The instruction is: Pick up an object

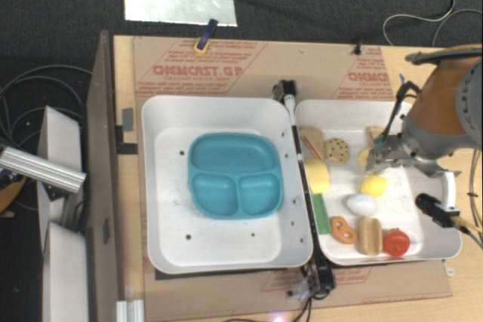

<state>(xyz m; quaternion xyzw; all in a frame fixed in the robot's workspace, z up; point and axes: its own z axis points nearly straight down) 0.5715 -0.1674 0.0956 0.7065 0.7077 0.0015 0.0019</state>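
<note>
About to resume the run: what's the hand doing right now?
Hand: down in the right bin, right above the lemon; open or closed cannot be told.

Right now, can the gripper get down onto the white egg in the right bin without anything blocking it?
Probably yes. The gripper hangs over the right bin, just above the yellow lemon, and the white egg lies right below that with its top uncovered. The lemon and pretzel crowd its sides, so a clean descent may nudge them.
</note>
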